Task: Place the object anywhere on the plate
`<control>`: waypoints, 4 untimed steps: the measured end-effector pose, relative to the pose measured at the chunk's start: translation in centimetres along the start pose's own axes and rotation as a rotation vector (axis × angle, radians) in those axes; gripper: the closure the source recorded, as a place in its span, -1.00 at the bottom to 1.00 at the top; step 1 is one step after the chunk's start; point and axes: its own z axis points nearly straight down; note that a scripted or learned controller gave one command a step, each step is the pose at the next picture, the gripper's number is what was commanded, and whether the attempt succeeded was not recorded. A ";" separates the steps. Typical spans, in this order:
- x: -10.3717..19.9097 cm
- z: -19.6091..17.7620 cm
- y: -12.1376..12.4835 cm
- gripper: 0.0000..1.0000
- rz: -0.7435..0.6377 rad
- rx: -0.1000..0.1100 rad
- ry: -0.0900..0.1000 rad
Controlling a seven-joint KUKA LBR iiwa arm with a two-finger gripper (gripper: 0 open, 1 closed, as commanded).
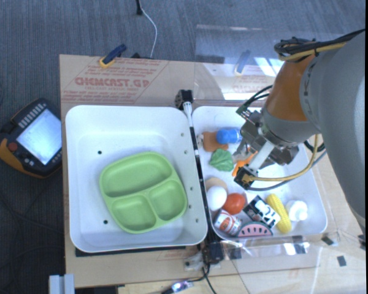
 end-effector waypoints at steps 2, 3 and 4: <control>9.8 -0.4 -12.2 1.00 0.048 -0.002 -0.003; 11.9 -1.7 -16.2 1.00 -0.026 -0.006 -0.002; 12.4 5.1 -15.9 1.00 -0.397 -0.001 -0.007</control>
